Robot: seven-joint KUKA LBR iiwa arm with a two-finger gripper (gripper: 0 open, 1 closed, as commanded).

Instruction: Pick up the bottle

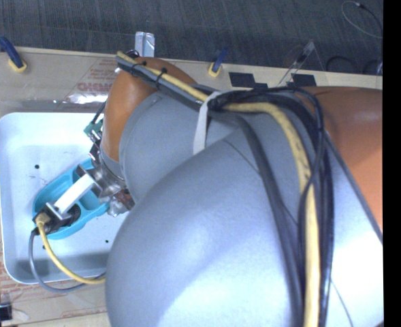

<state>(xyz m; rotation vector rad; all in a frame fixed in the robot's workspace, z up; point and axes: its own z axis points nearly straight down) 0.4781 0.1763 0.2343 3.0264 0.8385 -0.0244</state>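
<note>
The arm's grey and orange body fills most of the camera view and reaches down into the left bin (9, 182). My gripper (110, 191) is low over the middle of that bin, its tip hidden behind the wrist. A light blue, rounded object (53, 193) lies on the bin floor just left of the gripper, partly covered by the wrist's fittings. I cannot tell whether it is the bottle, or whether the gripper touches it. A small green item (93, 127) peeks out beside the orange band.
The left bin's white floor shows along its left and near sides. The wooden bench edge (50, 67) with blue clamps runs along the back. The arm hides the right bin.
</note>
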